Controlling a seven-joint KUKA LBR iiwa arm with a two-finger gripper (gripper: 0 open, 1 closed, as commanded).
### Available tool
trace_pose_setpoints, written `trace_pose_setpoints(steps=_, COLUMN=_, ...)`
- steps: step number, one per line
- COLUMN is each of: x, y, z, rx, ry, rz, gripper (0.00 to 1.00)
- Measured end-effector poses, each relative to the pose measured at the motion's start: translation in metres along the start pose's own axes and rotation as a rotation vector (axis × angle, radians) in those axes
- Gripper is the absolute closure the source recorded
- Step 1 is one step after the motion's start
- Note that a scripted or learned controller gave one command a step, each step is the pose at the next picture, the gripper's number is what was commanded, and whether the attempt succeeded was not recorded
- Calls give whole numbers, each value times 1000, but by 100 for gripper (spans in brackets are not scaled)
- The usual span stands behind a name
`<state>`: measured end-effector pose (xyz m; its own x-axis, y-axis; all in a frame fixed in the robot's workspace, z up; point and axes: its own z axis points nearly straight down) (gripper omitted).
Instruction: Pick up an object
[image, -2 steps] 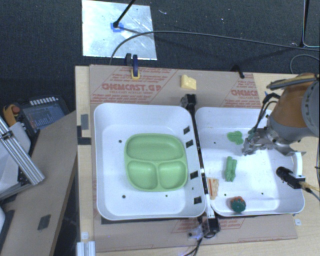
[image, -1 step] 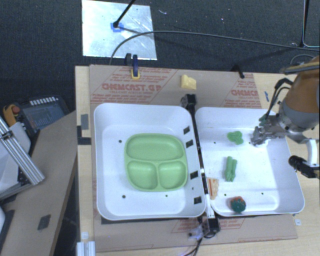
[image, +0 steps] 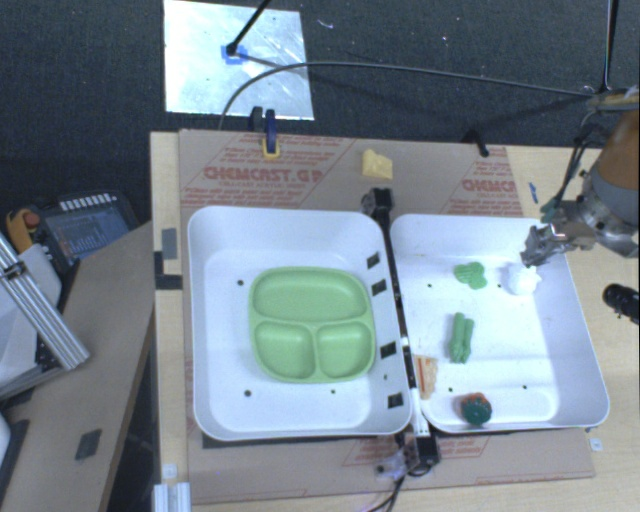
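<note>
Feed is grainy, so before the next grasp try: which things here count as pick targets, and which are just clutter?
Job:
gripper, above the right bin
white lump, just under it
green floret
green stick
orange strip
red-green ball

Lying about:
green divided plate, left bin
yellow chunk
blue clamp
pendant

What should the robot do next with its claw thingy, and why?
Probably lower the gripper a little onto the small white object. The gripper sits at the right bin's far right side, just above and beside that white piece, and nothing shows between its tips. The green pieces lie farther away, toward the bin's middle.
</note>
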<state>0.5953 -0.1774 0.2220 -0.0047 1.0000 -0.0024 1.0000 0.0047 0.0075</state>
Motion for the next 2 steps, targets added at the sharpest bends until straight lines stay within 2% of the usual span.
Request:
trace_pose_setpoints(steps=1, x=0, y=2, z=-54, rx=0, ry=0, rz=-1, gripper=100)
trace_pose_setpoints(steps=2, x=52, y=-3, z=-56, rx=6, ry=3, rz=-4, gripper=100)
